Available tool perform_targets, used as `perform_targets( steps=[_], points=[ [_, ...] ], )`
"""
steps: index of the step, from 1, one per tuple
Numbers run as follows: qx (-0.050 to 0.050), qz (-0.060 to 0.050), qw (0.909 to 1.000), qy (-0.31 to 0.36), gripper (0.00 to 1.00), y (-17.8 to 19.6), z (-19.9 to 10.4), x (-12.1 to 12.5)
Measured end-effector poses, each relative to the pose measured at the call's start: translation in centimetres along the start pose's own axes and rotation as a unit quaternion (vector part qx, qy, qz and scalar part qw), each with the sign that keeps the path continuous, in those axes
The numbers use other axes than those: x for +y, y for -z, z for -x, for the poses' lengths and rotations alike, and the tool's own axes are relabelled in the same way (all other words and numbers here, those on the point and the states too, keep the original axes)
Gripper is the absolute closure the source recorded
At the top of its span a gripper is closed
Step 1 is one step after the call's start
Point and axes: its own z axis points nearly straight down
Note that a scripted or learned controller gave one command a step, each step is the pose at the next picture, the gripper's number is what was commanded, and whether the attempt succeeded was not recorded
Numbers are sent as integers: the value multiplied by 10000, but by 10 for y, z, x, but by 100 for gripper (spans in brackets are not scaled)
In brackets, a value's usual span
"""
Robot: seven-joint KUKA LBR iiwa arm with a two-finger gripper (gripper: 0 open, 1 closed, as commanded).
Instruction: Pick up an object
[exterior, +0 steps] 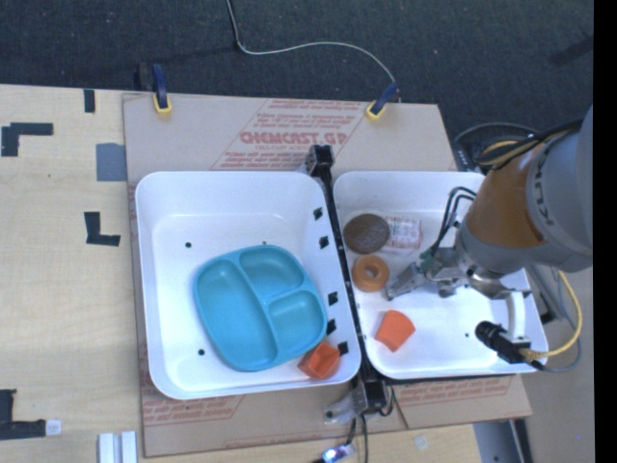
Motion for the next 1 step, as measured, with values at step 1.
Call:
perform_targets(
  steps=[1],
  points=[
    [2,-7,10000,3,100,9,0,1]
  ],
)
